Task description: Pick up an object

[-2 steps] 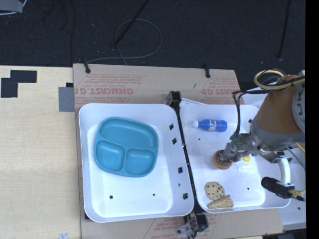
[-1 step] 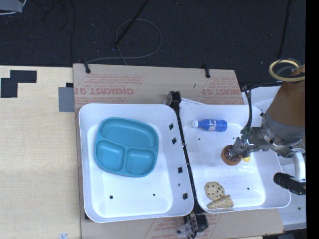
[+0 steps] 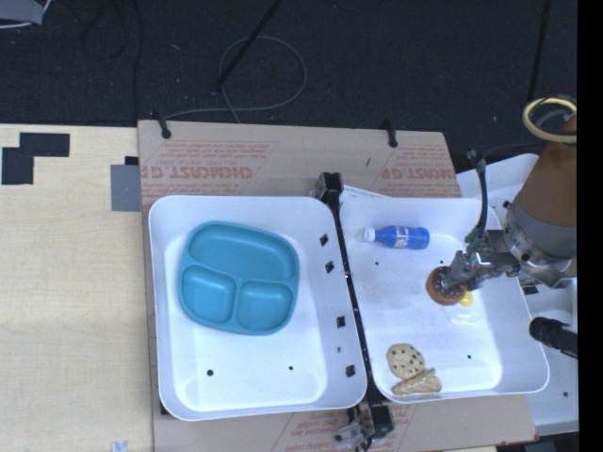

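Tabletop [image 3: 66, 281]: pale wood, w/ a cardboard sheet [image 3: 283, 163] under two white bins side by side. Dark floor w/ cables along the far side.

Left bin [image 3: 236, 375]: holds one blue divided plate [image 3: 239, 278], three compartments, lying flat toward the far-left part of the bin. Nothing on the plate.

Right bin [image 3: 476, 361]: several small things, well apart from each other.

Arm [image 3: 551, 196]: grey w/ orange band, comes in from the right over the right bin's right edge, wrist angled down toward bin middle-right.

Gripper [image 3: 457, 285]: low over the right bin, right on top of a small round brown object [image 3: 443, 291], w/ a bit of yellow just right of it. Fingers: can't tell if apart or together, too dark & small against the object; can't tell if anything is gripped.

Small bottle [image 3: 398, 237]: blue label, white ends, lying on its side at the far side of the right bin, left of the gripper, not touching it.

Cookie [image 3: 404, 356]: round, pale w/ dark chips, near edge of the right bin. Just beside it, nearer still, a tan flat piece [image 3: 417, 382], edges about touching the cookie.
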You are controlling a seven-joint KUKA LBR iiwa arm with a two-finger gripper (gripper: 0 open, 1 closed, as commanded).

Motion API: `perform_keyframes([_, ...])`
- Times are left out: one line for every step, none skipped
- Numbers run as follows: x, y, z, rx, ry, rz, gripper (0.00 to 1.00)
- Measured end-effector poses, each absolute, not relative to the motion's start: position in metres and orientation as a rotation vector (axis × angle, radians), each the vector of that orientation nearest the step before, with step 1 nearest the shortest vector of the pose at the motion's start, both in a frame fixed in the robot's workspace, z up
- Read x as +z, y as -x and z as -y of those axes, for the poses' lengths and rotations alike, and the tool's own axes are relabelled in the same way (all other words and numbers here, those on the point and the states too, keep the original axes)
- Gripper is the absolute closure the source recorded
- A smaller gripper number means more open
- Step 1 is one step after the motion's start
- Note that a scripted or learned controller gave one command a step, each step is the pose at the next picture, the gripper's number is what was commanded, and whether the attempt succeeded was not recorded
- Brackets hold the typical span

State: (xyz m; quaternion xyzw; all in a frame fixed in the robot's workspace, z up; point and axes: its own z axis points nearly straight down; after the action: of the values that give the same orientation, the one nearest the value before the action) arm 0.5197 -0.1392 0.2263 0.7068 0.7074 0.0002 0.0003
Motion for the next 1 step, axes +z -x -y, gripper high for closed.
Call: perform_keyframes([0.2330,-0.5401,0.0904,0.000,-2.218,-2.228,1.00])
